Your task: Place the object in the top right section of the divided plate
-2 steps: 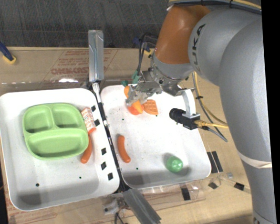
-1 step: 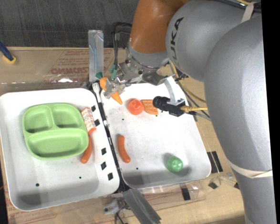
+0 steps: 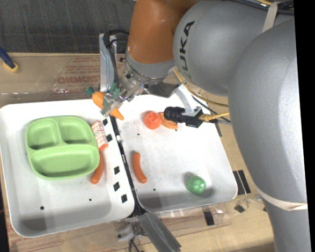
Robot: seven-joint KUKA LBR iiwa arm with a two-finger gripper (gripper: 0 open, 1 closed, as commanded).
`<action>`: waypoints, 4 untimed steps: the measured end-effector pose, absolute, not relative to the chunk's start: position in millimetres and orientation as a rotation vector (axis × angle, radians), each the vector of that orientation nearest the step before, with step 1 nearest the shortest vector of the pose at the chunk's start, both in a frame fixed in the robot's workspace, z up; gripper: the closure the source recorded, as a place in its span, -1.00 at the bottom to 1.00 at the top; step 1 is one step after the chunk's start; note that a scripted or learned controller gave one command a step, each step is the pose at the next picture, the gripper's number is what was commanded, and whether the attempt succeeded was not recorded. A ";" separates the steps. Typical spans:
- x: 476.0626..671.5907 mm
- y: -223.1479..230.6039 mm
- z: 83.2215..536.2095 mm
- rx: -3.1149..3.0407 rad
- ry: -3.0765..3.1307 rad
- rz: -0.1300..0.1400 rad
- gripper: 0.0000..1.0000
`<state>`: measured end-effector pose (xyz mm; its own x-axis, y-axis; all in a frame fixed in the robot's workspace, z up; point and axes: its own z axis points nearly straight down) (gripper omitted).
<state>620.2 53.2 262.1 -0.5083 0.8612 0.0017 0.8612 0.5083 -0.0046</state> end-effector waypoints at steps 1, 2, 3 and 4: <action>649.0 49.6 253.6 -1.441 -2.792 0.001 1.00; 625.2 124.6 227.1 -1.378 -2.821 0.003 1.00; 619.0 75.2 294.5 -1.288 -2.867 0.001 1.00; 624.3 126.1 242.4 -1.042 -2.960 0.004 1.00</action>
